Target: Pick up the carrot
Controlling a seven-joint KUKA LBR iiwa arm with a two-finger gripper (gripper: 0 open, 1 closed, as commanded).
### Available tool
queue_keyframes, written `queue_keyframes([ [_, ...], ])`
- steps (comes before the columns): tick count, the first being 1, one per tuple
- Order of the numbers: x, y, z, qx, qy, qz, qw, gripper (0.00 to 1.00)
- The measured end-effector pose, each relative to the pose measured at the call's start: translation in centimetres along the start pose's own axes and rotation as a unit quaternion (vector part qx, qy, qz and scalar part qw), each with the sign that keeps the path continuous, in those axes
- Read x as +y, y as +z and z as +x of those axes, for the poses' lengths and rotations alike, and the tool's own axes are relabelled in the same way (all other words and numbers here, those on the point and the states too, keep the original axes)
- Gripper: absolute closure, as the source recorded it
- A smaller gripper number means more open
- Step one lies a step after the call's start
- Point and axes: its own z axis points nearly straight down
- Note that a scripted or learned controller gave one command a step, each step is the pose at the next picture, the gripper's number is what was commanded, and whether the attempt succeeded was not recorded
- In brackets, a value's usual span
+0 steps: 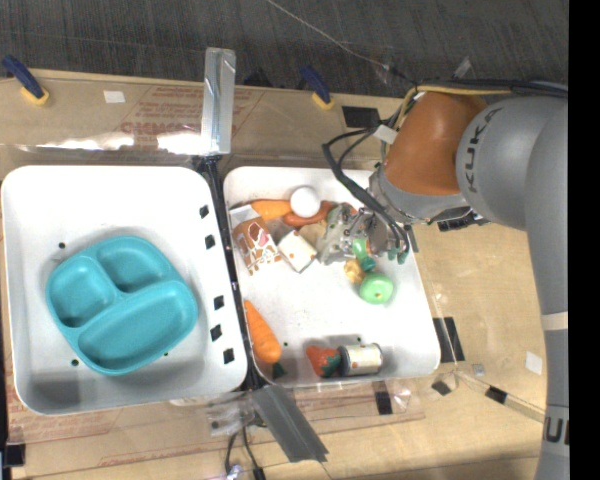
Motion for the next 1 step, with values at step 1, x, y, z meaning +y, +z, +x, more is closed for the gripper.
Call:
queue_keyframes([
  [1, 2.89, -12.67, 8.02, -0.002, -0.103, 0.0, 0.9947, 1.0],
])
